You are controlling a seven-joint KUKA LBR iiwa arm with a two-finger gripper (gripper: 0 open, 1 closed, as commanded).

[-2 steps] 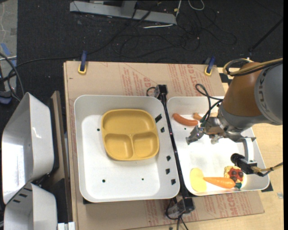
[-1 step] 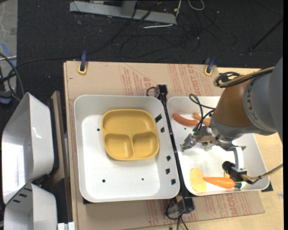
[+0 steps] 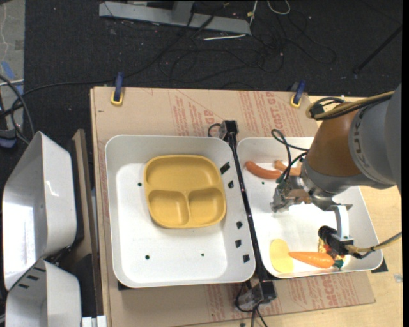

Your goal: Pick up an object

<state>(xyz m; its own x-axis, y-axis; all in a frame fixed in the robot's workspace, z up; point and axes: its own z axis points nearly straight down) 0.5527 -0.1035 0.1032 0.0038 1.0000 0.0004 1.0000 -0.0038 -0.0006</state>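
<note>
Writing: the cardboard sheet (image 3: 192,108) under both bins carries red printed lettering along its top and bottom margins. It is turned away from the camera and partly covered, so no word can be read with confidence. No brand or label is legible on the bins or on the arm.

Surface: the sheet lies on a pale bench and is held at its far edge by two blue-and-yellow clamps, one at the left (image 3: 117,91) and one at the right (image 3: 298,94). The floor (image 3: 64,38) around the bench is dark, with loose black cables across it. A flat grey unit (image 3: 172,16) lies at the far side. White tubs (image 3: 38,198) stand off the bench to the left.

Left bin (image 3: 124,255): one yellow divided plate (image 3: 185,191), lying flat, towards the far half.

Right bin (image 3: 364,217): an orange sausage (image 3: 261,169) lies near the far edge. An orange carrot (image 3: 311,258) lies at the near edge, and a pale yellow disc (image 3: 280,254) touches its tip.

Gripper (image 3: 284,198): positioned low over the middle of the right bin, between the sausage and the carrot, apart from both. Whether it is open or closed cannot be told from this angle, and nothing is seen in its grasp
</note>
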